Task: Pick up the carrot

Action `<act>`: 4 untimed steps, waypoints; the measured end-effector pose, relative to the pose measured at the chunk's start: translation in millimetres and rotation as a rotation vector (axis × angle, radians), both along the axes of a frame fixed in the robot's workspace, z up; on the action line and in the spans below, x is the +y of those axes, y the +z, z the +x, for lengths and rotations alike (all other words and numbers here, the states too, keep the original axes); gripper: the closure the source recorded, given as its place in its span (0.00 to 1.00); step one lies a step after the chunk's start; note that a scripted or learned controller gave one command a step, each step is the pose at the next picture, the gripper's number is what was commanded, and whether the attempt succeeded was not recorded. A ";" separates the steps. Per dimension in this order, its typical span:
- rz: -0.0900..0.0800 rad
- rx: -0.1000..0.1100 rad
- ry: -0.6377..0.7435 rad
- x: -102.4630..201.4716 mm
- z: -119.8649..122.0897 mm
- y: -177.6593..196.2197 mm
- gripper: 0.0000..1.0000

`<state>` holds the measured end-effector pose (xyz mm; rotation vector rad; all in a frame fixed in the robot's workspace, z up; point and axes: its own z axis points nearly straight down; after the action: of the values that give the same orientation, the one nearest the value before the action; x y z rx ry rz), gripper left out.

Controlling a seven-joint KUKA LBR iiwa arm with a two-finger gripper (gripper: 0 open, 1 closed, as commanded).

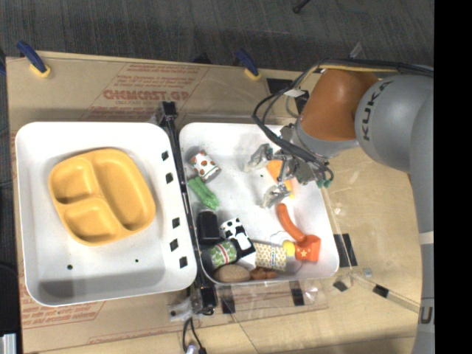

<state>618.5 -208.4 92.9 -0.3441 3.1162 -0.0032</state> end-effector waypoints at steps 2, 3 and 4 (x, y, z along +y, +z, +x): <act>-0.002 -0.009 0.005 1.7 2.6 11.5 0.00; -0.005 -0.021 0.008 2.6 5.3 23.3 1.00; -0.001 -0.001 0.031 -2.4 40.8 46.8 1.00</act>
<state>659.3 -210.9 139.7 -0.3929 3.1094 -0.0043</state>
